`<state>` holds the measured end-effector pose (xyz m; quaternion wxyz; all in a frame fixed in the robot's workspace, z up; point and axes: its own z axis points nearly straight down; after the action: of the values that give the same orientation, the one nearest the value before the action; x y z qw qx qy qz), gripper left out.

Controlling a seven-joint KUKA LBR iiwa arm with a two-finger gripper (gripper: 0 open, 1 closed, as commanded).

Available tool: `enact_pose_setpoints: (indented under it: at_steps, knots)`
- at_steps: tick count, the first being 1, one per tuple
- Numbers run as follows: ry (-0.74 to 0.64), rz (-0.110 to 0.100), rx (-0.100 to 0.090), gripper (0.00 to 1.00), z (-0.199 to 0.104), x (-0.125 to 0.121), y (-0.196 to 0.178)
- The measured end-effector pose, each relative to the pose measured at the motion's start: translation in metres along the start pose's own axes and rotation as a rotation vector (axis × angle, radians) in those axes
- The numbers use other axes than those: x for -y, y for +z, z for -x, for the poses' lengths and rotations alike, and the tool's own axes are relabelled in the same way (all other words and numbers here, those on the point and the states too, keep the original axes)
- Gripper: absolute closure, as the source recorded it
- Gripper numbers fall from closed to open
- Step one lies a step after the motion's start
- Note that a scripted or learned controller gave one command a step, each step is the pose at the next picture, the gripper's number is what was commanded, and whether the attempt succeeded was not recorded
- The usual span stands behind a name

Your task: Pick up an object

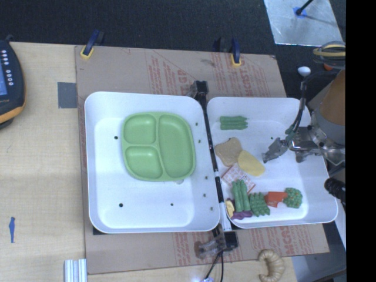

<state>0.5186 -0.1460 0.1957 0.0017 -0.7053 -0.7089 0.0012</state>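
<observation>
Your bench (pixel 41 175) carries cardboard (pixel 176 69) under two white bins, dark floor behind. The left bin (pixel 106 210) holds a green divided plate (pixel 158 145). In the right bin (pixel 317 210), toy food lies scattered; your gripper (pixel 276 151) hangs released, grasping nothing, the yellow piece (pixel 251 163) just beside it on the left.

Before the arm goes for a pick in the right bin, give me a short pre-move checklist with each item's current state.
1. Hand over the right bin: ok.
2. Hand free of any item: ok, nothing seen between its fingers.
3. Target near: ok, yellow piece lies just left of the hand.
4. Target apart from its neighbour: not ok, it touches the tan piece.
5. Finger opening: cannot tell.
6. Green tray in the left bin, away from the hand: ok.
</observation>
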Motion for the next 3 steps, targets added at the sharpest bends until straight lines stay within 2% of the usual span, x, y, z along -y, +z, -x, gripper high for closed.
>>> enact_pose_setpoints:
  at_steps: [1, 2, 3]
  knots:
    - [-0.001, -0.004, -0.003, 0.00, -0.057, 0.044, 0.107]
    - [-0.003, -0.003, 0.001, 1.00, -0.053, 0.043, 0.095]
    - [0.008, 0.010, 0.006, 1.00, 0.040, 0.042, -0.005]
